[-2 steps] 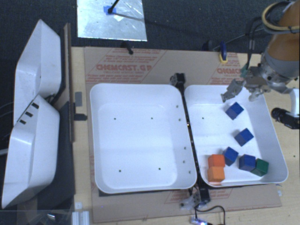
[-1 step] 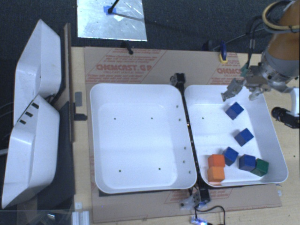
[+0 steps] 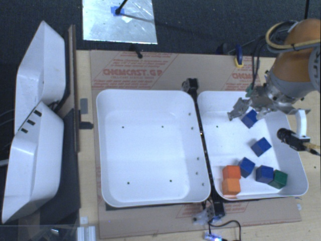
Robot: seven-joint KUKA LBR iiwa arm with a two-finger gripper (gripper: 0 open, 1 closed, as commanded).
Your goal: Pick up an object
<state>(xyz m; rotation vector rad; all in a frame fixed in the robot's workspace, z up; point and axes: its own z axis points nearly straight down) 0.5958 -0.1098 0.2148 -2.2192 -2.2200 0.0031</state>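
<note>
One blue cube (image 3: 249,118) is sitting between the fingers of the gripper (image 3: 247,112) over the right bin (image 3: 213,134), far from six other blocks lying near.

My arm (image 3: 296,59) runs off the picture's right edge. My gripper (image 3: 247,109) partly covers a blue block (image 3: 249,119), its grip unclear.

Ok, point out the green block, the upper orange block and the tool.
green block (image 3: 280,178): camera view, top face.
upper orange block (image 3: 231,171): camera view, top face.
tool (image 3: 244,110): camera view, between its fingertips.
</note>
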